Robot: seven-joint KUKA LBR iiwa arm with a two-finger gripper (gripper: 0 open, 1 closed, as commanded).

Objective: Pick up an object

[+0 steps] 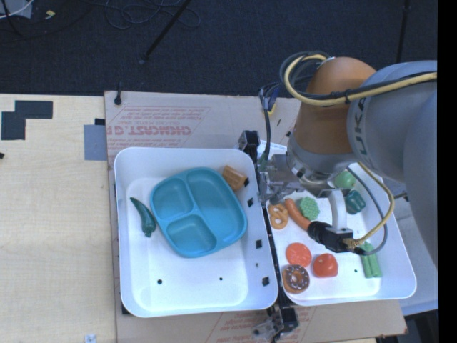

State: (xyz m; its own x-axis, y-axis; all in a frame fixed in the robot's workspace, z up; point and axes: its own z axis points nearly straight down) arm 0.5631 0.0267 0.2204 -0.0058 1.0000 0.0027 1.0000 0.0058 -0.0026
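Observation:
My gripper point(267, 183) hangs under the orange wrist at the upper left corner of the right bin point(400, 281), close to the wall between the two bins. Just below it lie an orange pretzel point(278, 216), a carrot point(295, 213) and a green leafy piece point(309, 207). A brown block point(234, 177) sits to its left in the left bin point(186, 291), at the edge of a blue divided plate point(196, 209). The wrist hides the gripper's tips.
The right bin also holds a red slice point(298, 254), a red piece point(325, 265), a donut point(295, 279), a green stick point(370, 264) and teal and green pieces point(355, 202). A green pepper point(145, 217) lies left of the plate. A black cable plug point(330, 235) hangs over the right bin.

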